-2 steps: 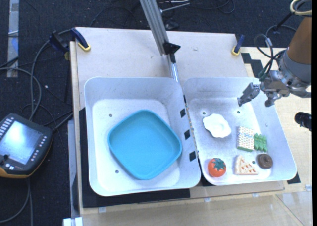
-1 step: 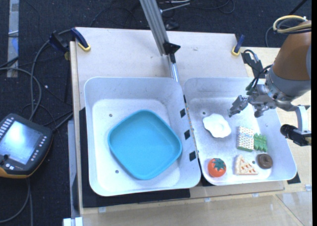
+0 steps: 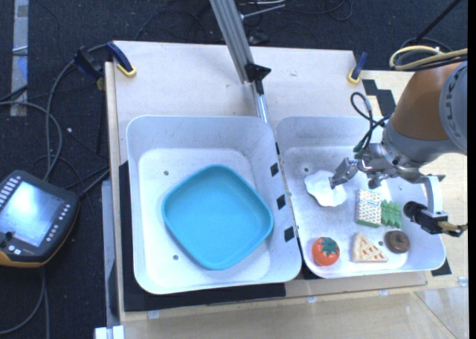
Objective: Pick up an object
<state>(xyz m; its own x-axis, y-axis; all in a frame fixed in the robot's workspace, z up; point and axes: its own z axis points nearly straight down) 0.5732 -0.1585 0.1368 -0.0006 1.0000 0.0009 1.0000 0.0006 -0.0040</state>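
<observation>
A: Camera view: gripper (image 3: pixel 346 174) low in the right bin (image 3: pixel 297 144), hanging at the upper right edge of the white object (image 3: pixel 325 189). Finger state?

B: Cannot tell. Dark, foreshortened, tips blurred against the bin floor. Nothing seen clamped between them. Touching the white object or just above it, cannot tell either.

A: Layout, relative to the white object?

B: All in the same bin. Checkered white-green block (image 3: pixel 367 207) just to the right, green piece (image 3: pixel 390 213) touching that block's far side. Red tomato-like item (image 3: pixel 325 250) near, toward the front rim. Pizza-slice wedge (image 3: pixel 367 248) front right, beside the tomato. Brown round donut-like item (image 3: pixel 397 241) farther right, next to the wedge.

A: Arm?

B: Orange band (image 3: pixel 420 99) up and right of the white object, grey wrist below it angled down-left. Black cable looped alongside.

A: Other bin?

B: Left bin (image 3: pixel 149 144), well left of the white object, divider between. Blue square dish (image 3: pixel 216 216) lying flat in it, rotated a bit off the bin walls.
</observation>
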